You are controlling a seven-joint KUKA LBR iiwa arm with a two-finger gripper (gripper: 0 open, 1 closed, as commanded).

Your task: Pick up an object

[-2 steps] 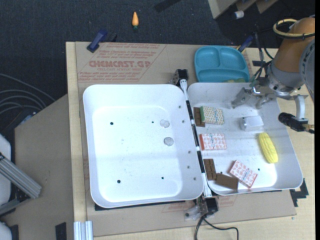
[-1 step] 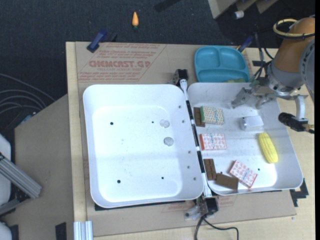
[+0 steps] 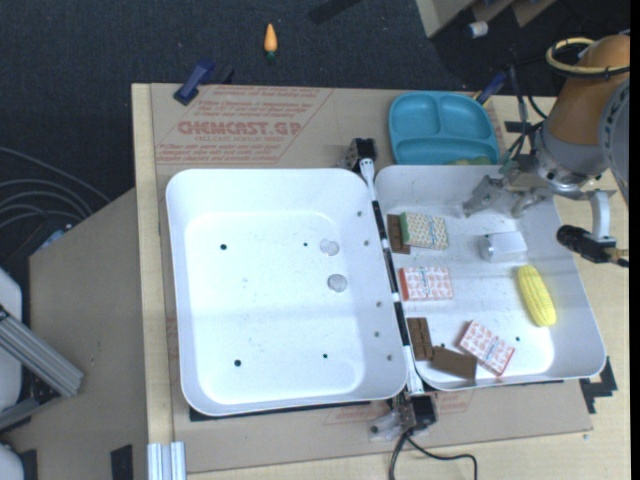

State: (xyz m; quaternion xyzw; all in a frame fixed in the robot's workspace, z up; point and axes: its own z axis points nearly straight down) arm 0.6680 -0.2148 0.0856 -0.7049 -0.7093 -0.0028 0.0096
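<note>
Gripper (image 3: 497,196): over right white bin (image 3: 570,353), top edge; you can't tell its state.
Yellow plastic corn cob (image 3: 536,294): lying in the bin's right side, apart from gripper.

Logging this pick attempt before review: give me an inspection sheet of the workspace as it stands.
Surface: bench bears left bin and right bin.
Job's things: right bin holds yellow corn, patterned packets, brown blocks, grey piece.
Clutter: teal tray, blue item, orange item.
Gripper: gripper over right bin's back edge, state unclear.
Cables: loops at left; lead at front.
Surroundings: dark floor.
</note>
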